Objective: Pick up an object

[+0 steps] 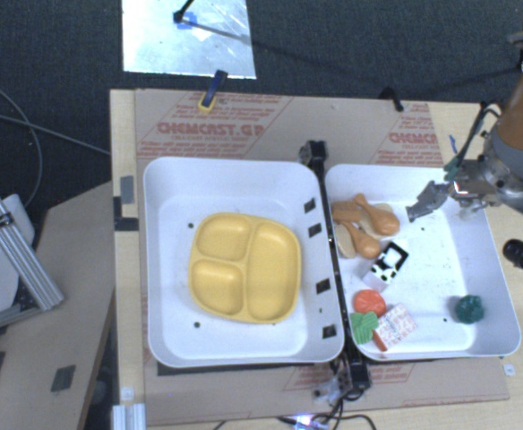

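No object is picked yet; all lie loose in the right bin (499, 267), center-right of the frame. Nearest to the gripper (420, 206) are two tan drumstick-shaped toys (365, 225), at the bin's upper left, just beside the gripper tip. Below them is a black-and-white cube (389, 262), then a red-green toy (365, 313) touching a red-white packet (395, 325) at the lower left, and a dark green ball (468, 308) at lower right, well apart.

Step, as I judge: approach phase, gripper hovers over the bin, nothing between its fingers; open or closed I cannot tell, too small and blurred.

Next move probably needs to go left and down onto a drumstick, w/ fingers across its narrow part.

The left bin (167, 240) holds a yellow divided plate (244, 266).
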Action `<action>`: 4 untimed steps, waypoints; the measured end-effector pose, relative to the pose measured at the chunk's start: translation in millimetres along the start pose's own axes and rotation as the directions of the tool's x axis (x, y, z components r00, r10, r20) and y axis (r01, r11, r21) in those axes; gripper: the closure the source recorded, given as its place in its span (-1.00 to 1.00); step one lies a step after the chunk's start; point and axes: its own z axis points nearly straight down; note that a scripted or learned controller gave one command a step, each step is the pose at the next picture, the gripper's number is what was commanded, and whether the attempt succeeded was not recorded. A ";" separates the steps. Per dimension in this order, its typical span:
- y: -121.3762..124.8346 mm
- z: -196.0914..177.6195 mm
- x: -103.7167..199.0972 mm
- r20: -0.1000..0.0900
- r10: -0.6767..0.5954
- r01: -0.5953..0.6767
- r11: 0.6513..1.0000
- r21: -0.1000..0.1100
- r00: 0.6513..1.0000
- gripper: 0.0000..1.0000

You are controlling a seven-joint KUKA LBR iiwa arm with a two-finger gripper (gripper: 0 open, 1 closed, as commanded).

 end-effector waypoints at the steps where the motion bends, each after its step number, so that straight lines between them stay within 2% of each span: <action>1: 1.0 -11.2 0.1 0.000 -0.003 0.003 1.000 -0.004 1.000 1.00; 2: -42.9 -133.3 50.6 -0.001 -0.008 0.008 1.000 -0.011 1.000 1.00; 3: -32.5 127.0 23.2 -0.002 0.003 -0.003 1.000 0.011 1.000 1.00; 4: -71.7 10.9 82.9 -0.002 -0.006 0.006 1.000 -0.006 1.000 1.00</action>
